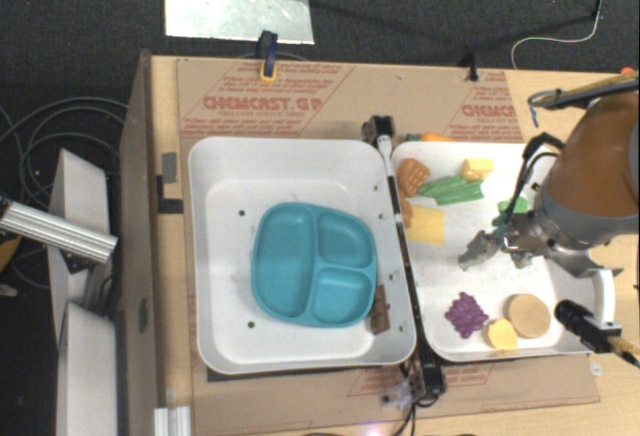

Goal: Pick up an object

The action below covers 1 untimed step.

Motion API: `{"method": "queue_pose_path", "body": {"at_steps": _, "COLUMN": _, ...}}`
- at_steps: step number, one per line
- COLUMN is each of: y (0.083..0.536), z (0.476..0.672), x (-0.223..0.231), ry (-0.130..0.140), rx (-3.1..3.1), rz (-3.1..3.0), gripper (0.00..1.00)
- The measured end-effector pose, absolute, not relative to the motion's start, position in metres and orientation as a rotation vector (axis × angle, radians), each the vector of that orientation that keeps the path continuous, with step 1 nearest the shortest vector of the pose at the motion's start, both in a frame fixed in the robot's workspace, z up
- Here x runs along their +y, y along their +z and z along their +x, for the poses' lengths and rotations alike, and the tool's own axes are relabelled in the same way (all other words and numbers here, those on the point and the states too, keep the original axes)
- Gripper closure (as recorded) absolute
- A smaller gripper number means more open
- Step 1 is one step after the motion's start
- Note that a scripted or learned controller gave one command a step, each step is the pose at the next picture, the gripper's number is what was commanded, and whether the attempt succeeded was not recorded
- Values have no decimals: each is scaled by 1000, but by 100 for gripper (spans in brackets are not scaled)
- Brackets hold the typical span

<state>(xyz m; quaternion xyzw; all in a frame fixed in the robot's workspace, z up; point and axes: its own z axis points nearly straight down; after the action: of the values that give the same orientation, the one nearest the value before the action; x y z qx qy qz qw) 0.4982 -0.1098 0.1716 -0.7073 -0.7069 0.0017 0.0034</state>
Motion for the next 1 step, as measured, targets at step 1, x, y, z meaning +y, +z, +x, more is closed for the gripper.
{"method": "queue_pose_path", "body": {"at_steps": 1, "y": 80, "z": 485, "x": -95, "ry": 1, "rx": -2222, "rz": -2218, "gripper": 0}}
